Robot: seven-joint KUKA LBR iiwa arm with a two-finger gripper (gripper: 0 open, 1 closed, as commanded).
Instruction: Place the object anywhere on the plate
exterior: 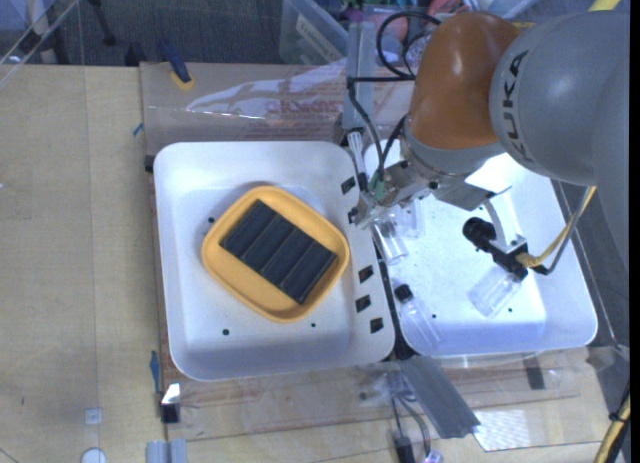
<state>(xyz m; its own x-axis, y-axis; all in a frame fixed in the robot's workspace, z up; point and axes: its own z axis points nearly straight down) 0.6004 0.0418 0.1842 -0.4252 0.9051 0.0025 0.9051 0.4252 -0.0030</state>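
Here's the yellow plate (218, 256), sitting cornerwise in the middle of the left bin (190, 346), and it's our marker for everything else. Flat on the plate lies the slab (278, 248), dark grey and ridged in long strips. It's turned the same way as the plate, with yellow rim showing on every side of it. Look just right of the plate's right corner and there's the gripper (385, 226), hanging over the near-left part of the right bin (560, 323), close by the wall where the two bins meet. Are the jaws spread or pressed together? I cannot tell, because the wrist and cables crowd that spot. What is plain is how slab and jaws stand: the slab is left of the jaws, apart from them, with the plate's rim and the bin wall in between. The arm (560, 71) comes in from up and right of the plate, its orange band bulging just above the wrist. A row of small black tabs (365, 274) runs along the bin wall, just right of the plate. Well to the right of the plate, on the right bin's floor, lies a clear plastic piece (495, 296), apart from the gripper. Beyond the plate, up and to the right, off the bins, stands a clear tub (300, 1) heaped with coloured toys.
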